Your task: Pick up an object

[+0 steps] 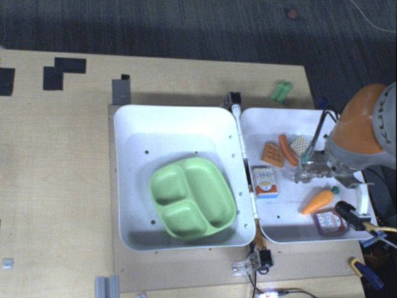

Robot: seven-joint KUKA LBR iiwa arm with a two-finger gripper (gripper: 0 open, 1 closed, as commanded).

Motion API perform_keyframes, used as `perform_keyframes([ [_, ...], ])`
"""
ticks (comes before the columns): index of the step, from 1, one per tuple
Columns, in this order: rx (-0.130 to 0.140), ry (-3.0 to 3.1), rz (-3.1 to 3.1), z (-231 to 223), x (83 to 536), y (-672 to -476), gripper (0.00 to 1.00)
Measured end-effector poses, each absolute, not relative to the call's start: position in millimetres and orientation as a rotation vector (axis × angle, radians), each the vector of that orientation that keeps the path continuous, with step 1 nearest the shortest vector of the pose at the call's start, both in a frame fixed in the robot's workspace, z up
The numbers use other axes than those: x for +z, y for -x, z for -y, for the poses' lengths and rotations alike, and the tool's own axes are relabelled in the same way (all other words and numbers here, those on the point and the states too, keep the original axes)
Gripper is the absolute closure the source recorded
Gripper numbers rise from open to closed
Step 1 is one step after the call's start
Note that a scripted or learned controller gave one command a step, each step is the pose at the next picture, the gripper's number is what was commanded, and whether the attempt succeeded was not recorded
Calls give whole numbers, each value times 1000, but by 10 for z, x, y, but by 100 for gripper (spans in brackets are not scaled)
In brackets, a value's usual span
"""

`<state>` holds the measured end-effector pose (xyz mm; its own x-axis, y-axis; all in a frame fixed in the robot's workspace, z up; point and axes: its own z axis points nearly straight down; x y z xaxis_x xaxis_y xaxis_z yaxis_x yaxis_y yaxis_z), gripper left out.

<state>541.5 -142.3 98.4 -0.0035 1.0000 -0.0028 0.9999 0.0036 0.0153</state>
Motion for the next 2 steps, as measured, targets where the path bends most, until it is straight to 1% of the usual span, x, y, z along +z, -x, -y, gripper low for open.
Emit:
perform_keyframes([
  [1, 14, -2209, -2217, 1423, 983, -5414, 0],
  [2, 8, -2212, -2212, 869, 875, -4974, 0],
])
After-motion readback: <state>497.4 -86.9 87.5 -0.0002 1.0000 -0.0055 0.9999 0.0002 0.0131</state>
